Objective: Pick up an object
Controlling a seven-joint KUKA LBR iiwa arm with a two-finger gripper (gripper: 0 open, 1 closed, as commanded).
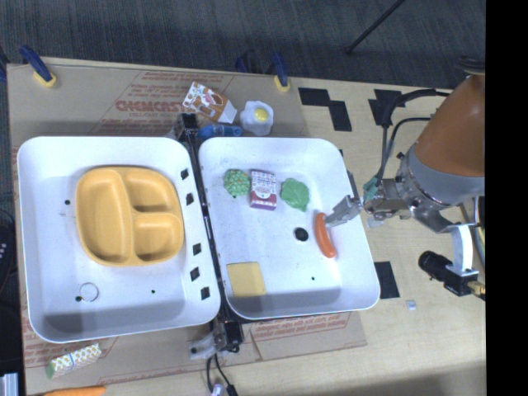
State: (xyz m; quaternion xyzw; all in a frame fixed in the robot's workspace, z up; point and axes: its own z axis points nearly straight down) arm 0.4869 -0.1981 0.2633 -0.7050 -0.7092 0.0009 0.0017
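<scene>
The right bin (356, 264) holds a fuzzy green ball (237, 181), a red and white carton (263, 189), a green leafy lump (294, 192), an orange sausage-shaped piece (325, 234), a flat yellow square (246, 278) and a small dark disc (301, 235). My gripper (346, 201) hangs over that bin's right rim, just above and to the right of the orange piece. It is open, one finger (340, 213) pointing toward the orange piece, and nothing sits between the fingers.
The left bin (33, 221) carries a yellow divided tray (130, 214). Behind the bins lie a snack packet (203, 99), a white and yellow toy (258, 116) and a blue object (219, 130). A wrapped item (74, 360) lies at the front left.
</scene>
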